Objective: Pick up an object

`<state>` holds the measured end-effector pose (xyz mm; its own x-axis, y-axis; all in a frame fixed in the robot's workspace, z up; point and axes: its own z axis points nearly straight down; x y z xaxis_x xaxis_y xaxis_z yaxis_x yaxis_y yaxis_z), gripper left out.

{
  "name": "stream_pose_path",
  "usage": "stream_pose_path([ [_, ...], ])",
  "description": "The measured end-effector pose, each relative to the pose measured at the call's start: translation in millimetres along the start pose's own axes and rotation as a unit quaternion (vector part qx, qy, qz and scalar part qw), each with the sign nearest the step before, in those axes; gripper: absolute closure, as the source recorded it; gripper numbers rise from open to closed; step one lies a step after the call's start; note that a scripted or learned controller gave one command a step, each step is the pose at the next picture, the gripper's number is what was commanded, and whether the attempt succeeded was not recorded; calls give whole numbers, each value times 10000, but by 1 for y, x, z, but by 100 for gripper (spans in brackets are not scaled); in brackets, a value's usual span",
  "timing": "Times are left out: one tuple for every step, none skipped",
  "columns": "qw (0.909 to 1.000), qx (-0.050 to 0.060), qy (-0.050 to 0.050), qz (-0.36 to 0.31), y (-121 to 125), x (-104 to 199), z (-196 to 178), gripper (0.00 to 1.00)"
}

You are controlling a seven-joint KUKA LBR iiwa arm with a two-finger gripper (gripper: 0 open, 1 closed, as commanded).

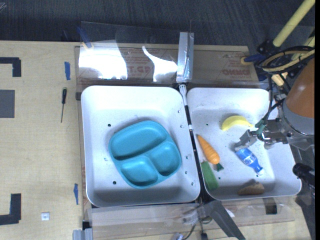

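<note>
Brown lump (251, 188) at right bin's (220, 96) near rim.
Gripper (248, 138) hangs above blue bottle (249, 159), beside banana (235, 122); fingers spread, gripping nothing. Carrot (208, 149) lies left.

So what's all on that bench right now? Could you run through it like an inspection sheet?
Surface: wooden bench bearing left bin and right bin.
Job's things: right bin holds banana, carrot, green vegetable, blue bottle, brown item.
Clutter: blue divided tray in left bin; screwdriver on bench.
Grippers: gripper low over right bin, between banana and bottle; fingers unclear.
Cables: yellow and black loops upper right.
Surroundings: dark floor.
</note>
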<state>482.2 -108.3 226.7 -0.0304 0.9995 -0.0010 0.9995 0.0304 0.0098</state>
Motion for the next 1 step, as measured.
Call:
stream_pose_path([
  [9999,10,-6,169,-2,-11,139,0],
])
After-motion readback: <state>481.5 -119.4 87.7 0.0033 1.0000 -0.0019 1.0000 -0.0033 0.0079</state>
